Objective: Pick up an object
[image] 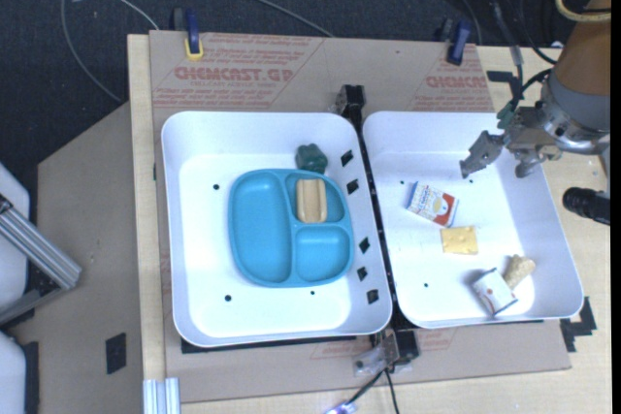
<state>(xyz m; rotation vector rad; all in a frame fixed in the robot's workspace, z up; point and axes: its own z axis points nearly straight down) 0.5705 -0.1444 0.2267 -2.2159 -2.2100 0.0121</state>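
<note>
My gripper (503, 160) hangs over the upper right part of the right bin (408, 141), its two dark fingers spread apart with nothing between them. Below and left of it lies a small white, blue and red packet (430, 203). A yellow square piece (459, 239) rests just below the packet. Near the bin's lower right corner sit a white and grey block (493, 291) and a tan lump (519, 270) side by side.
The left bin (194, 160) holds a blue divided plate (262, 228) with a tan bar (310, 200) in its upper right compartment. A dark green lump (311, 157) lies beside the plate's top edge. Black clips line the seam between bins. Clamps hold the board's far edge.
</note>
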